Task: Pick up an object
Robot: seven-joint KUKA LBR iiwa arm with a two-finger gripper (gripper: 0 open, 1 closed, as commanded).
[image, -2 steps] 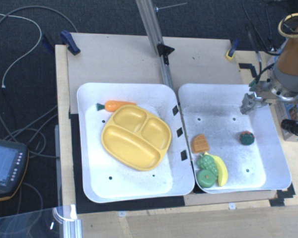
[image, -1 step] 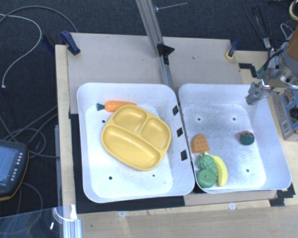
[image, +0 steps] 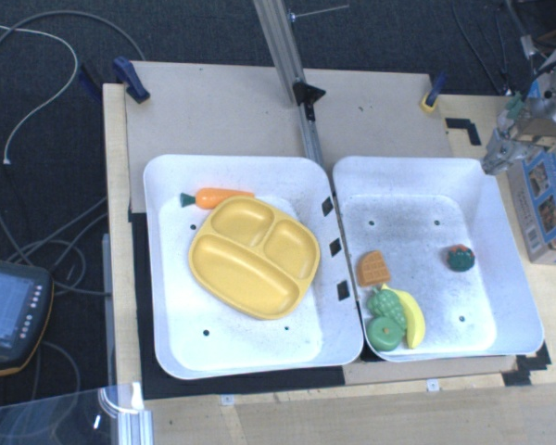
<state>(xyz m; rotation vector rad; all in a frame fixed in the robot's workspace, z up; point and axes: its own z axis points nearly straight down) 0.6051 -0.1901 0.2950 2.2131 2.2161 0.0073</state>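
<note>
- Gripper (image: 511, 142) sits at the right edge of the frame, over the upper-right rim of the right bin (image: 403, 170). Looks parked off to the side, above the rim and well apart from every object.
- Can't tell its open/shut state: too blurred and partly cut off. Nothing visibly held.
- Right bin holds the pick candidates. Strawberry (image: 461, 259) sits alone at right-middle, free on all sides. My guess: easiest target, and nearest the gripper.
- Cluster at the bin's lower left: waffle (image: 373, 269) on top of the group, grapes (image: 386, 302) just below it, banana (image: 410, 317) touching the grapes on the right, green fruit (image: 384, 333) at the bottom against both.
- That cluster sits hard by the bin's left wall, so there is little room beside it. A grab there likely knocks a neighbour or clips the wall.
- Left bin (image: 167, 276): yellow tray (image: 254, 256) lies flat and slanted mid-bin, covering much of the floor. Wide and shallow, so probably a poor fit for a two-point pinch.
- Carrot (image: 216, 197) lies along the upper edge of the left bin, tip touching or just beside the tray rim. Far side from the arm, long reach.
- Both bins sit side by side on the worktop (image: 222, 109).
- Task not started as far as I can judge: all objects rest on bin floors.
</note>
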